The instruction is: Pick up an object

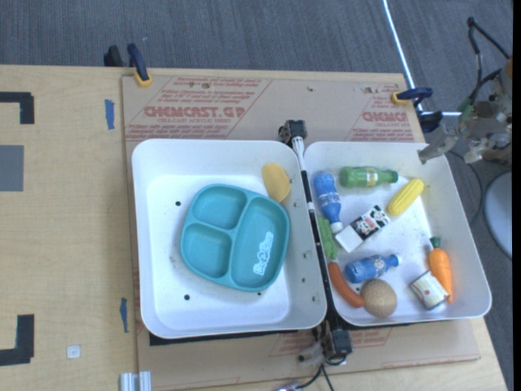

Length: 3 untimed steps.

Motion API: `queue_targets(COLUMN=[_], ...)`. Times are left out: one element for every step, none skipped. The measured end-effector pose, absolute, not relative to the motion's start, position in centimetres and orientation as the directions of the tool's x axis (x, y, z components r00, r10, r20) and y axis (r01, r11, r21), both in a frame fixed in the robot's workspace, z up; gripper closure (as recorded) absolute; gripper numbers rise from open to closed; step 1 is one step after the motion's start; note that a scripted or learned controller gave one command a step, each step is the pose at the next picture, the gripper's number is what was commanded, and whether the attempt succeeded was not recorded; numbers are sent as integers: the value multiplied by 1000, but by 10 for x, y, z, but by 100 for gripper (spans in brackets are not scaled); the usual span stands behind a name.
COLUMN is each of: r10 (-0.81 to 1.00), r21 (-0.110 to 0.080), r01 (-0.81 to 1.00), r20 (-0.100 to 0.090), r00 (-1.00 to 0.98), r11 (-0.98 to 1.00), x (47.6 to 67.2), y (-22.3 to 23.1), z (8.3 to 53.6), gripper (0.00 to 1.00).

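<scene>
My gripper (456, 139) hangs at the right edge of the view, just outside the far right corner of the right bin (472, 243). Nothing shows in its grasp. In that bin lie a green bottle (368, 177), a yellow corn cob (405, 196), a blue bottle (327, 195), a black-and-white carton (366, 225), a smaller blue bottle (370, 267), a brown round object (378, 297), an orange carrot (440, 269) and a small box (429, 290). The left bin (155, 218) holds a teal divided plate (234, 239) and a yellow object (277, 182).
Both bins rest on a cardboard sheet (203, 104) held by clamps (140, 65) (411, 96) at its far corners. A white cable (395, 31) runs diagonally over the floor behind. A white round object (503, 214) sits at the right edge.
</scene>
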<state>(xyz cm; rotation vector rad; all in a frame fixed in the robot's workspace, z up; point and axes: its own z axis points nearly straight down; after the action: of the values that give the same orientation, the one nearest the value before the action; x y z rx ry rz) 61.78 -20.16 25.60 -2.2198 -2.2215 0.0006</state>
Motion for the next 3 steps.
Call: queue_targets(r10=[987, 985, 999], r21=[0, 2, -16], r01=[987, 985, 999], r20=[0, -2, 32], r00=[-160, -171, 37], r11=[160, 171, -36], x=[558, 592, 618], y=[-179, -122, -178], z=[159, 102, 90], gripper=[0, 0, 0])
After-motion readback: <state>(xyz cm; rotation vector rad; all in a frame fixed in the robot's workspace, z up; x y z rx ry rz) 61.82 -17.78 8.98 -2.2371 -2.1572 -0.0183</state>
